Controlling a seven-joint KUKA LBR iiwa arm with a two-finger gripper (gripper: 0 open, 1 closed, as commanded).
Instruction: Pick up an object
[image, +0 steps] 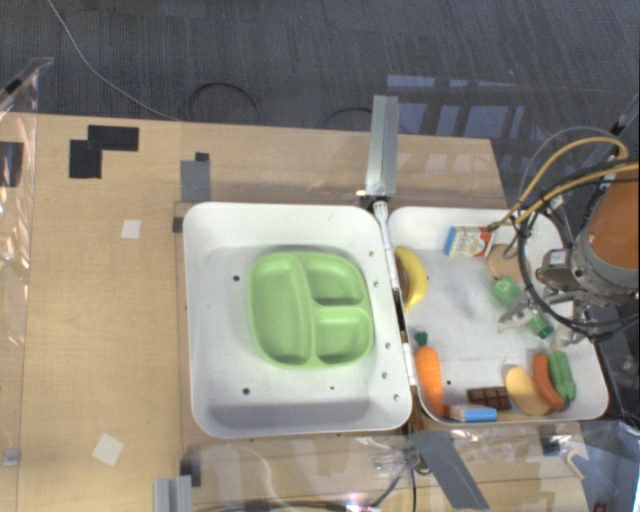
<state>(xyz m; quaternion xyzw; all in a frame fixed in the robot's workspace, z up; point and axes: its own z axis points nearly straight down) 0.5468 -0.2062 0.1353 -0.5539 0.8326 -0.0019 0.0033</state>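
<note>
Gripper (522, 315) hung low over the right part of the right bin, at the end of the grey arm (610, 250) that reached in from the right. Whether it was spread or closed could not be told from the camera view, and nothing could be seen held in it.

The bench (90, 330) carried two white bins side by side. The left bin (215, 400) held a green divided tray (308, 310) near its centre. The right bin (470, 345) held the loose objects available for picking:

- a carrot (429, 372) near the left wall, long axis running near to far;
- a banana (411, 276) at the far left, also lying near to far;
- a red sausage (546, 378) and a green vegetable (562, 377) side by side at the near right;
- a yellow lemon-like piece (524, 390) just beside them;
- a small carton (466, 241) at the far wall;
- a brown bar (489, 398) at the near wall;
- a green piece (506, 291) directly beside the end effector.

As judged, the green piece was the nearest candidate, lying just to the far left of the tool. The sausage and green vegetable lay on its near side, slightly to the right. A short lateral correction before descent would suit either.
</note>
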